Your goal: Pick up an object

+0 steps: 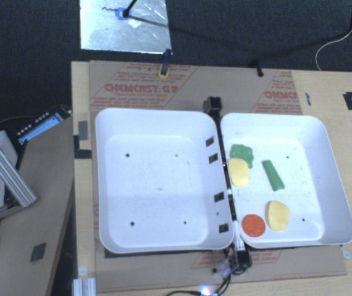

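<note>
Objects for picking are five, all in the right bin [315, 184]. The green stick [273, 174] lies close to the middle of this bin, flat, with its long side running from about 11 to 5 o'clock, apart from all the others. From it, at 9 o'clock, lies a pale yellow piece [239, 172] close to the wall between the bins, and it touches a green lumpy piece [241, 151] at its 12 o'clock side. At 6 o'clock from the stick lies a yellow rounded piece [278, 215], and just beside that, at its 8 o'clock, an orange disc [254, 225]; I cannot tell if these two touch.

I judge the stick the best choice: it has free floor on every side and is narrow. To do the step well, the claw should come straight down over the middle of the stick and close across the short width, that is along the 2 to 8 o'clock line, low enough to reach the bin floor. The two pieces by the wall leave little room, and the flat disc looks hard to catch.

About the claw, I cannot tell if it is spread or pressed together, so its place relative to the stick I also cannot give. The left bin [157, 184] sits at 9 o'clock, on a bench [139, 82] of brown board.
</note>
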Available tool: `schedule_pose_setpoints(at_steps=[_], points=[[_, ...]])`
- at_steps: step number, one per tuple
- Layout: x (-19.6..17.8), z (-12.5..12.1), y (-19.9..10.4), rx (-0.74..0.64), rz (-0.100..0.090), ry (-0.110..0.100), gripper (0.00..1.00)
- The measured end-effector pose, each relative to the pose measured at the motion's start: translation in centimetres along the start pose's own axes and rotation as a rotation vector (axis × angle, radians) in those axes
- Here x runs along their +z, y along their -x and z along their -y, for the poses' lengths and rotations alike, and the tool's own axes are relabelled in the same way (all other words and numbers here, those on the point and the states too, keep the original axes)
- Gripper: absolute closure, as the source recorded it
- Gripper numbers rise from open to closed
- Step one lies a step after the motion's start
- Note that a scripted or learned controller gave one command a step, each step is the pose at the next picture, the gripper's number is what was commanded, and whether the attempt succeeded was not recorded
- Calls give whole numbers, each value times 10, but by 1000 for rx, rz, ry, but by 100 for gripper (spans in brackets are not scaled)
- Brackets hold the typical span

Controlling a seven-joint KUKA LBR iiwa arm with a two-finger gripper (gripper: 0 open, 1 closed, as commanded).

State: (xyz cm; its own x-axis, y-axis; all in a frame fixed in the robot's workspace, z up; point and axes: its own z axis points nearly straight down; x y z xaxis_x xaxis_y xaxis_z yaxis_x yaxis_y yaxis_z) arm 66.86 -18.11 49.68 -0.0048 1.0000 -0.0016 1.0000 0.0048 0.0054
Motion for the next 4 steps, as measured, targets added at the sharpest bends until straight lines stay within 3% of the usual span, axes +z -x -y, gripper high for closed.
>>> schedule_pose_setpoints(at_steps=[1, 2, 3, 4], points=[[-38, 0, -19, -1, 0, 1, 100], [-39, 8, -28, 0, 0, -2, 100], [-39, -1, -44, 0, -1, -1, 100], [-39, 21, -57, -1, -2, -3, 100]])
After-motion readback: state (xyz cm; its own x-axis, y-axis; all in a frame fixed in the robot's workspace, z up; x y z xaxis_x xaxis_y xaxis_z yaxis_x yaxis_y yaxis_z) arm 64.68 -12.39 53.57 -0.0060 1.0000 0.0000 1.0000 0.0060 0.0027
